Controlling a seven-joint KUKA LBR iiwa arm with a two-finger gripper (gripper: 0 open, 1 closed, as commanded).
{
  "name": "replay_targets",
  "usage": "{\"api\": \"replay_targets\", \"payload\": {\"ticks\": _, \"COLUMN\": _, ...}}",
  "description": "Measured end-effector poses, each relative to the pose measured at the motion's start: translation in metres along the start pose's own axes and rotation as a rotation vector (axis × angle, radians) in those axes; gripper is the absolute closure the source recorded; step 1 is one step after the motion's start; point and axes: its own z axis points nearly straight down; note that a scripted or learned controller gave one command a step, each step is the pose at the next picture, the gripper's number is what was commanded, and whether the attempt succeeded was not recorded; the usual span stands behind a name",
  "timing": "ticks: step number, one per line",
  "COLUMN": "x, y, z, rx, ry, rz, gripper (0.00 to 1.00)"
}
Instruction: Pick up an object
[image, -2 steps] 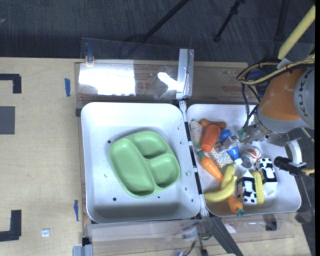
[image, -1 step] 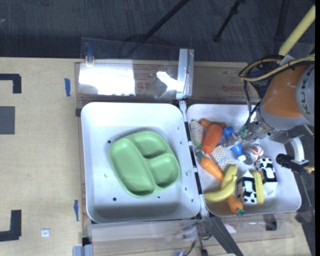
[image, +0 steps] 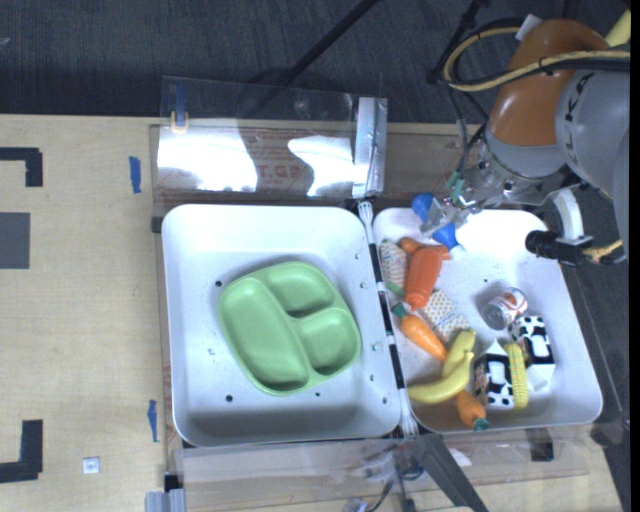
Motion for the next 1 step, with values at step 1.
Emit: {"api": "replay_targets", "payload": {"ticks": 1, "x": 0.0008, "y": 0.0008, "z": -0.0099, "rx": 0.0, "ry": -0.002, "rz": -0.003, "gripper": 1.0}}
